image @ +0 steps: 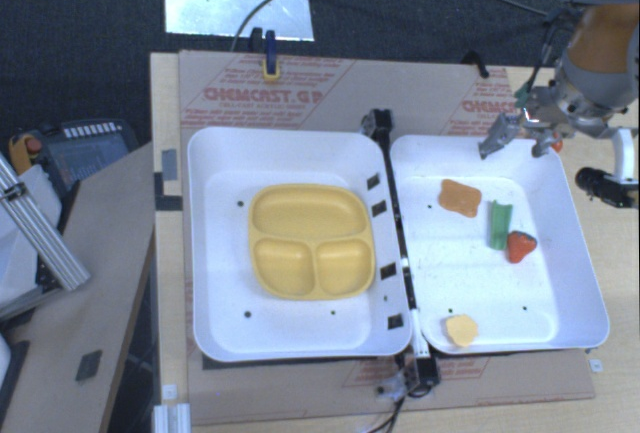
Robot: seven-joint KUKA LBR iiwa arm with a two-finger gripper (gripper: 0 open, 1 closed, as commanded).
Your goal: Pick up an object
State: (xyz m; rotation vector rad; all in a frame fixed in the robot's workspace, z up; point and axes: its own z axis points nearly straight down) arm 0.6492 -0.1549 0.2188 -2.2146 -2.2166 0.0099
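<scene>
Gripper [517,138] hangs over far edge of right bin [570,221], fingers [493,145] spread apart, nothing between them. No grasp yet, likely poised above candidates before descent.

Pickable things lie loose on right bin floor: orange piece [460,198] nearest gripper; green block [499,224] just right of it, touching red strawberry-like piece [520,246]; pale yellow round piece [461,329] alone at near edge.

Left bin [215,251] carries yellow divided tray [310,241], centred.

Orange piece looks easiest target: isolated, close. Green-red pair crowded; fingers could nudge neighbour.
</scene>
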